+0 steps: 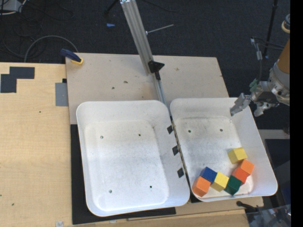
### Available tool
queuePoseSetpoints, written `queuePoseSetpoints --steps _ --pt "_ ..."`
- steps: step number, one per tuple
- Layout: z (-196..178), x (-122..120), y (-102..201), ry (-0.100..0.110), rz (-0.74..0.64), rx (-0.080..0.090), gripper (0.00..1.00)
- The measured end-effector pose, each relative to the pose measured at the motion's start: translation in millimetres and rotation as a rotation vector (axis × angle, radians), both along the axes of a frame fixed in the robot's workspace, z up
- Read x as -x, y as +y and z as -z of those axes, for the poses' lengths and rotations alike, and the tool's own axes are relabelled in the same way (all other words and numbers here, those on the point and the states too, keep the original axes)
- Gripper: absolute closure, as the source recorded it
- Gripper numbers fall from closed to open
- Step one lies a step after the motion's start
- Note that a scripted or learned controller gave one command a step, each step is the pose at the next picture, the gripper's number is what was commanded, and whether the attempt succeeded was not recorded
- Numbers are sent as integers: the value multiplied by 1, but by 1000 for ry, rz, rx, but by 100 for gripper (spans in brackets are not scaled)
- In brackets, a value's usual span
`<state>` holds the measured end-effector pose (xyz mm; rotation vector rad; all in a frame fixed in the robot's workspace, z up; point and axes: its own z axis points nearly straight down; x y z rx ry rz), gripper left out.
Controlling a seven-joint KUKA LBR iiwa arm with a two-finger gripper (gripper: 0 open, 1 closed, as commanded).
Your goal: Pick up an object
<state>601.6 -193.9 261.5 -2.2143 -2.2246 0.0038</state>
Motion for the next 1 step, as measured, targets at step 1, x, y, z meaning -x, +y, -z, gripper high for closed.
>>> queuePoseSetpoints --steps 1 --pt "106 -51 2 3 0 -1 0"
